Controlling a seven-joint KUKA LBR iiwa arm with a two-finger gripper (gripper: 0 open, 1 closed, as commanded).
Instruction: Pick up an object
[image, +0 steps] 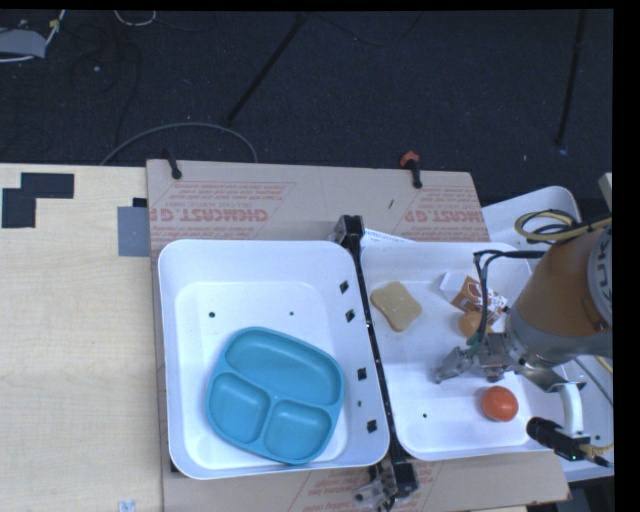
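At the near edge of the right bin (400, 420) we see an orange ball (499, 403), just below and a little right of the fingers (462, 364), close to them but apart. The fingers themselves are small, dark and partly lost against the wrist, so we cannot tell how far they are spread; nothing shows between them. The arm (565, 290) with its orange band covers the bin's right side and hides whatever lies beneath it.

Up and to the left of the fingers lies a tan, bread-like piece (396, 305). Straight above them, a small brown and white packet (470, 297) is half hidden by the wrist cables, too blurred to name. Far to the fingers' left, across the black divider, a blue sectioned plate (275, 395) rests in the left bin (200, 270). Both bins sit on the desk (70, 350).
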